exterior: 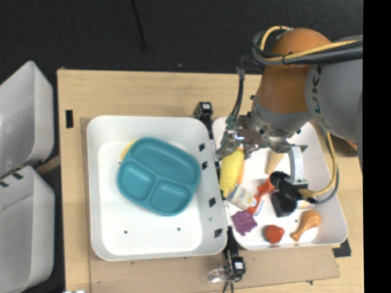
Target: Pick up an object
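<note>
The gripper point(231, 144) hangs low over the right bin point(287, 245), close to that bin's left wall. I cannot tell if the gripper is grasping something or not, because the grey arm point(342, 90) with its orange band point(293, 72) covers it from above. A long yellow toy point(232, 171) lies right under the gripper, and its top end reaches up to the gripper. I cannot tell if the two are touching. The other toys in this bin are all on the side of the gripper nearer the camera. A pale cone point(274, 160) lies just to the right of the gripper. A small white packet point(242, 196) sits past the far end of the yellow toy, with a thin red toy point(263, 191) beside it. Farther from the gripper is a purple bunch point(244, 223). Farther still, by the near rim, are a round red toy point(273, 232) and a tan drumstick point(305, 223). The left bin point(122, 224) is on the other side of the gripper, across the wall between the bins. A big blue-green plate point(160, 176) with three parts lies in it, well apart from the gripper. A bit of something yellow point(126, 151) peeks out from under the plate's far edge. Both bins sit on a pale wooden surface point(73, 90).
</note>
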Robot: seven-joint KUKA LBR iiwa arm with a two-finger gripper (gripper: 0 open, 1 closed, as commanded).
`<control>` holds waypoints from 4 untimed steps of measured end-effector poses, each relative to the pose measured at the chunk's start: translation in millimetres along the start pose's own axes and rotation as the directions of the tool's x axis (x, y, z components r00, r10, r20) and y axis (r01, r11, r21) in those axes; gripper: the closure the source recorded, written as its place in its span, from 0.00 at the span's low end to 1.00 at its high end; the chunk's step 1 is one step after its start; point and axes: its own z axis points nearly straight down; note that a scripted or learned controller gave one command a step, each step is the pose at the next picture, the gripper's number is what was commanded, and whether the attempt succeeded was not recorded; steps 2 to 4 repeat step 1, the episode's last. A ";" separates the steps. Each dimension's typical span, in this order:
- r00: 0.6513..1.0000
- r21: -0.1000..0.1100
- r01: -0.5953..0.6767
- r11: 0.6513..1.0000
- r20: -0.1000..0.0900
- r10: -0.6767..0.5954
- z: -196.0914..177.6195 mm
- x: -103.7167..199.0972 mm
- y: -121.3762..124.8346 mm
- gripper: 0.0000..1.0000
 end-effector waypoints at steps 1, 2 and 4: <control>1.000 0.000 -0.004 1.000 0.002 0.004 19.6 4.3 -1.6 1.00; 1.000 0.000 -0.004 1.000 0.002 0.004 19.6 4.3 -1.6 1.00; 1.000 0.000 -0.004 1.000 0.002 0.004 19.6 4.3 -1.6 1.00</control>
